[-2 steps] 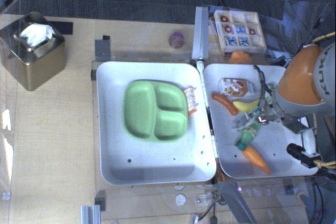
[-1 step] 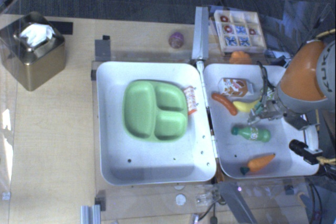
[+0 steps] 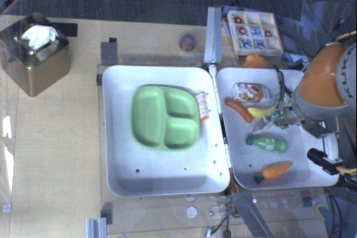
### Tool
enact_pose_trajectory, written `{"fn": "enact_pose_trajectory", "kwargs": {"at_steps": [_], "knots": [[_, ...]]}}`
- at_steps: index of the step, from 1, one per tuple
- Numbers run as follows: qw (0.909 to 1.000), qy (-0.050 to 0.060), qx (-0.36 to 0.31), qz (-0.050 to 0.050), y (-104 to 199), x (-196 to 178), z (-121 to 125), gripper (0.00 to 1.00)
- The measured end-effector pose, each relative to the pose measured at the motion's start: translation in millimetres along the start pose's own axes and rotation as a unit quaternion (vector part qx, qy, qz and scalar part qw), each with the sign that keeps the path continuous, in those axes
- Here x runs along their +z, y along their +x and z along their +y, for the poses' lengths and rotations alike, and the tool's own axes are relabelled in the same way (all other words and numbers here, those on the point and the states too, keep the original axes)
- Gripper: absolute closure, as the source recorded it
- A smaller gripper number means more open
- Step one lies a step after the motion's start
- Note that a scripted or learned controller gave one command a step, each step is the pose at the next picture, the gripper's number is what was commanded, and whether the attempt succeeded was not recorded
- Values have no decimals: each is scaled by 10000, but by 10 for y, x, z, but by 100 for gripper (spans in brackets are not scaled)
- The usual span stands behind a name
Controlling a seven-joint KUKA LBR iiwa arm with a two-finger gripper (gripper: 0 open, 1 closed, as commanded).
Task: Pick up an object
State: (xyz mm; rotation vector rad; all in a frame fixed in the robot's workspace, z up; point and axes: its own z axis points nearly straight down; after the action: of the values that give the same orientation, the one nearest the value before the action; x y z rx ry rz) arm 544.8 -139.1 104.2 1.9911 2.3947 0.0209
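Camera view: the arm [image 3: 326, 78] leans in from the right over the right bin [image 3: 241, 173], its gripper [image 3: 271, 120] low among the objects; whether it is wide or narrow cannot be told. Just beside it lie a banana [image 3: 261, 112] and a red pepper [image 3: 239, 110], with a snack bag [image 3: 249, 92] behind them. The green bottle [image 3: 268, 144] sits right under the gripper, and a carrot [image 3: 274, 171] lies nearer the front. The left bin [image 3: 120, 173] carries a green tray [image 3: 164, 117] and a packet [image 3: 202, 105].
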Motion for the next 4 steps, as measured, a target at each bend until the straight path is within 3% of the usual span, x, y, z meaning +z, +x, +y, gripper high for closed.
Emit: {"fn": "enact_pose_trajectory", "kwargs": {"at_steps": [1,2,3,4], "knots": [[9979,97,-641,56,9,198,1126,0],[9997,110,-223,47,-523,-224,1171,0],[9995,60,-307,88,-816,67,1109,0],[10000,78,-40,37,-804,169,802,0]]}}
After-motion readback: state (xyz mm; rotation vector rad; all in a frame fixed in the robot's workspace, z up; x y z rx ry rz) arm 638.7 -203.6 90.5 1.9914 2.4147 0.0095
